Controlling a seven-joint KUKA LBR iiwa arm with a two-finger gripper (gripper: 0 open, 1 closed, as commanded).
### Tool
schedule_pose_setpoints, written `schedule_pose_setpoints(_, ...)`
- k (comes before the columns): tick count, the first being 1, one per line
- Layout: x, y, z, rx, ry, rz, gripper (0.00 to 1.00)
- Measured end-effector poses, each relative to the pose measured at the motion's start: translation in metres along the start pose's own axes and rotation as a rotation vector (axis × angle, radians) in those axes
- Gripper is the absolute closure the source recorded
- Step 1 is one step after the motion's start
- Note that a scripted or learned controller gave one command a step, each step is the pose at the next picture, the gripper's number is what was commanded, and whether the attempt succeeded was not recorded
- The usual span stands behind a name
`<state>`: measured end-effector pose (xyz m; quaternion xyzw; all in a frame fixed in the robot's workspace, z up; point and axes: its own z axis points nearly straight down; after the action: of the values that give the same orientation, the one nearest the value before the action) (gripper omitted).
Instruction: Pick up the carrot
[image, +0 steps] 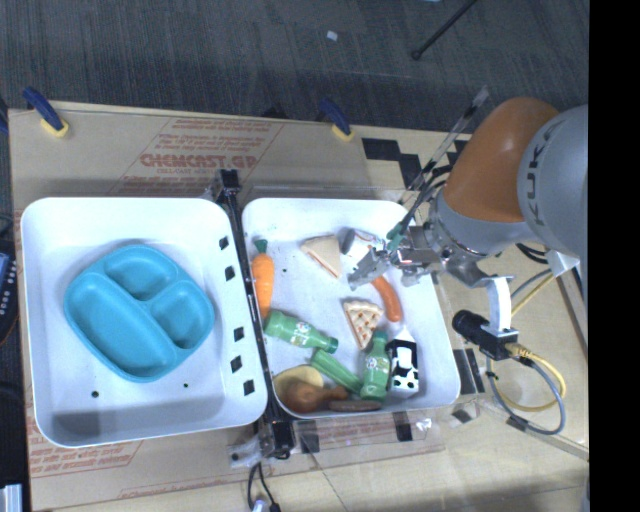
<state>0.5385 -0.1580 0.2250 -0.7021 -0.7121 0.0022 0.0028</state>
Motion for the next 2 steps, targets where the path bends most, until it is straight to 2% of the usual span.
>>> schedule_pose_setpoints(1,0.088,0.026,0.034,0.005,0.001,0.234,0.0)
schedule_pose_setpoints(2,0.069,0.115,0.126,-0.019,-0.001,0.331,0.0)
